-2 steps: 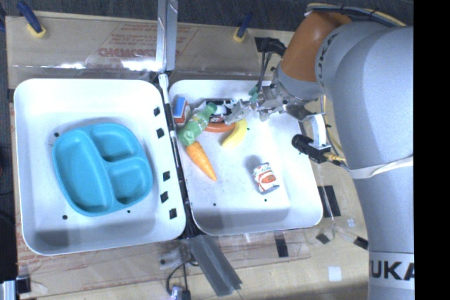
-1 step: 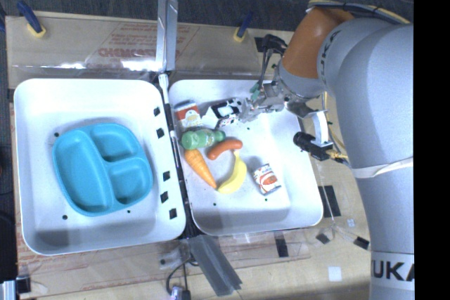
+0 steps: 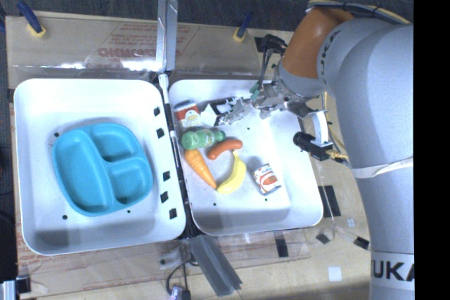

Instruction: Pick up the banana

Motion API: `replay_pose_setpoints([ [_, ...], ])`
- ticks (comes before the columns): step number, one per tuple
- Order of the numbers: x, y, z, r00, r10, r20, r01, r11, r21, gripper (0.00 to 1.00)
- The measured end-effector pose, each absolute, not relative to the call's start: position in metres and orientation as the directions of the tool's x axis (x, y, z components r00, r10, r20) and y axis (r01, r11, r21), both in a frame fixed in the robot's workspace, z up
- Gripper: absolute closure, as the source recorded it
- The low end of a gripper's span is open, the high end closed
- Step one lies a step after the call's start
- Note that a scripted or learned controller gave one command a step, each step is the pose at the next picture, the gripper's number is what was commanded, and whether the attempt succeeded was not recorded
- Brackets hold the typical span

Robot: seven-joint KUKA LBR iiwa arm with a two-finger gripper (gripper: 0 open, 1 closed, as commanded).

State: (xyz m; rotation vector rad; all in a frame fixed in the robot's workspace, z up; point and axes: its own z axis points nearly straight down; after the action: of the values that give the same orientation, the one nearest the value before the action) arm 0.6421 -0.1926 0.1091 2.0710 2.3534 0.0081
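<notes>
The yellow banana [image 3: 234, 177] lies curved in the middle of the right bin [image 3: 302, 204]. Its upper end is near a red sausage-shaped toy [image 3: 223, 147], and an orange carrot [image 3: 200, 166] lies just to its left. My gripper [image 3: 238, 109] is low over the far part of the right bin, well behind the banana and apart from it, pointing left. Nothing of the banana is near its tip.
A green vegetable toy [image 3: 201, 139] and a red-and-white item [image 3: 186, 113] lie by the right bin's left wall. A small red-and-white packet [image 3: 266, 179] sits right of the banana. The left bin [image 3: 35, 221] holds a blue divided plate [image 3: 104, 166].
</notes>
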Motion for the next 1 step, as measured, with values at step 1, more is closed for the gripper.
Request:
replay_pose_setpoints([
  [1,0.5536,-0.1921,0.0902,-0.154,0.988,0.002,0.988,0.154,-0.005,0.00],
])
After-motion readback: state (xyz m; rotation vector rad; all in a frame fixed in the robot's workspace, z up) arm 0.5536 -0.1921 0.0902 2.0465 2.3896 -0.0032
